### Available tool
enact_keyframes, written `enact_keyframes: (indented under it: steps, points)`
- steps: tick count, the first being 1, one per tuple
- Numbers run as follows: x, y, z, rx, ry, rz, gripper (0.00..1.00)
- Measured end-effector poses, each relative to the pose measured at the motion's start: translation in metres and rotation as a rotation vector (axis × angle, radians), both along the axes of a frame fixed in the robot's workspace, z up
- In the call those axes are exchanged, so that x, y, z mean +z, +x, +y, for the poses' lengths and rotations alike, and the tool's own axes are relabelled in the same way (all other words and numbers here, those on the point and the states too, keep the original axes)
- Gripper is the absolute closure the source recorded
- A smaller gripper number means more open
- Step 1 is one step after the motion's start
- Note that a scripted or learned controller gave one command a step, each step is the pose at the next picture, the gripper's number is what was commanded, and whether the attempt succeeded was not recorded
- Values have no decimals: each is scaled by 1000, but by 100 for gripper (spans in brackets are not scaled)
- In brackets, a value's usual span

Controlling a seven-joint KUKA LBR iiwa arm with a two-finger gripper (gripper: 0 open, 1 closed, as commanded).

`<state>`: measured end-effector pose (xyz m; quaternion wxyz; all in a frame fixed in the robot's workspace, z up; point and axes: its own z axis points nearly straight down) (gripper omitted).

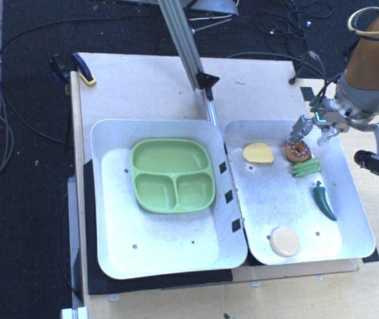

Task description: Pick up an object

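Two shallow white bins sit side by side on a pale bench (143, 78): the left bin (110, 244) holds a green divided plate (173, 175) with three compartments, lying flat toward the bin's far half, and the right bin (349, 231) holds five small objects. Near the right bin's far edge lies a yellow lump (258, 153); to its right is a brown doughnut-shaped object (298, 151), with a light green bean pod (306, 169) just beside it on the near side. Nearer the camera and toward the bin's right wall lies a dark green pepper (324, 201), set slantwise, and close to the near edge rests a pale cream disc (285, 242), well apart from the others. From the right, the grey arm (369, 92) with its orange band reaches over the far right corner of the right bin; its gripper (311, 130) hangs just above the doughnut-shaped object, one grey finger (300, 129) showing right over that object's far edge and another (325, 136) further right, so the jaws appear spread; whether a fingertip touches the doughnut-shaped object cannot be told, and nothing is seen pinched between them. A slanted metal pole (183, 38) crosses the bench from the far side down to the gap between the two bins, and black cables (16, 78) trail over the dark floor around the bench
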<state>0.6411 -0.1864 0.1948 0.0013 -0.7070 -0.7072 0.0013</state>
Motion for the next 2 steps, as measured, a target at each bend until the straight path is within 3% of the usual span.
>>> enact_keyframes:
  steps: [1,2]
  points:
    - [2,1,0,1,-1,-4,0]
    - [-54,-8,5,0,0,0,0]
